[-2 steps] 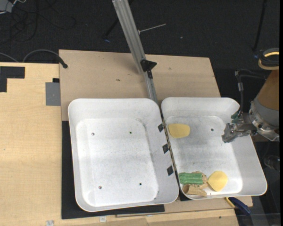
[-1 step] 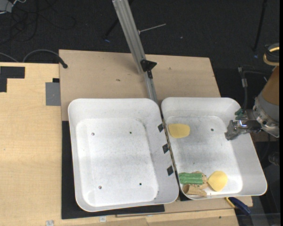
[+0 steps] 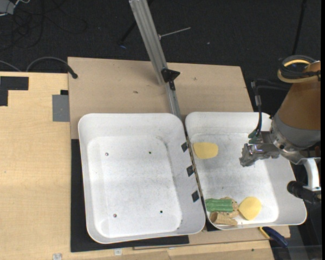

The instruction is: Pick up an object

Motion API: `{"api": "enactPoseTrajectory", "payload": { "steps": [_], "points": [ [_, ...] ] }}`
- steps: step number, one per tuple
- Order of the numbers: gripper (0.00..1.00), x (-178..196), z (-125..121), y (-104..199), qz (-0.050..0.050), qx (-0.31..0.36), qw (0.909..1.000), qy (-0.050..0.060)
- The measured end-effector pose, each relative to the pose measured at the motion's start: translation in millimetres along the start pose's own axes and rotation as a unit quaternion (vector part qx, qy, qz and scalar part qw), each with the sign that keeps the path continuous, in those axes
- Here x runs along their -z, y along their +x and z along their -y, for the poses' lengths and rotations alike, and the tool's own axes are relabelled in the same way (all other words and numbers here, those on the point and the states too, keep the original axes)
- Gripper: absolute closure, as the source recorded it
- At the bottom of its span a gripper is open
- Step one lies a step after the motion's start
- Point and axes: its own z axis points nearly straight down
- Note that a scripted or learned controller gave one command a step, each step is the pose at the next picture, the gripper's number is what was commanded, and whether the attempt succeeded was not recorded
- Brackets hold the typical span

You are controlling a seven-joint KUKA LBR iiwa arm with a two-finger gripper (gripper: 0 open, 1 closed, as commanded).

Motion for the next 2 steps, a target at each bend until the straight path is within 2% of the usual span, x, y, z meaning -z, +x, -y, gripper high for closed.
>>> {"api": "enactPoseTrajectory", "payload": {
  "steps": [2],
  "points": [
    [1.0,14.2,23.1,109.0,0.0,0.001,1.0,0.001]
  ]
}}
